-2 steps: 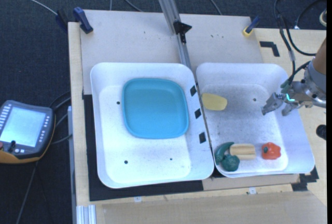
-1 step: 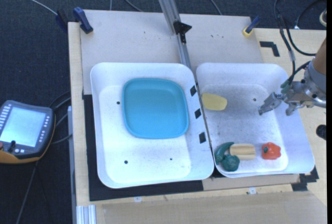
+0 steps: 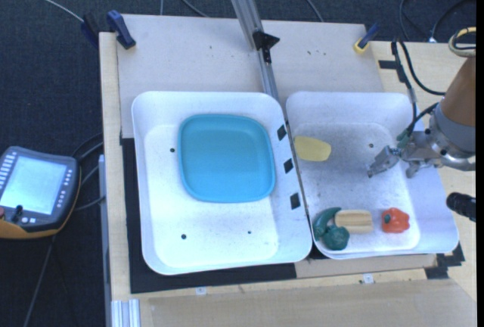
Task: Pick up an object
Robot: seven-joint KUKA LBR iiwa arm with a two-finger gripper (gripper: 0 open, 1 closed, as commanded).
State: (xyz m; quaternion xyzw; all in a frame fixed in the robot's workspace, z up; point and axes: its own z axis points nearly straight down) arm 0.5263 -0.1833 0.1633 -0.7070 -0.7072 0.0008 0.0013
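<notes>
Objects to choose from all lie in the right bin [image 3: 423, 110], and none is between the fingers of the tool [image 3: 382, 163], which hangs over the bin's bare middle on the end of the arm [image 3: 461, 121] reaching in from the right. Whether its fingers stand apart or together I cannot tell; they are small and blurred against the speckled floor.

Working outward from the tool: the nearest candidate appears to be the red pepper-like toy [image 3: 394, 220], which lies toward the near edge of the bin, slightly to the right of the fingertips. Just beside it to the left is the tan block [image 3: 353, 221], its long axis running left to right, parallel to the near rim. Touching or nearly touching the block's left end is the green toy [image 3: 330, 229], in the near left corner. Farther off, to the tool's left and about level with it, the yellow piece [image 3: 312, 149] sits against the bin's left wall.

The left bin [image 3: 151, 189] carries a blue plate [image 3: 227, 157], well apart from the tool.
</notes>
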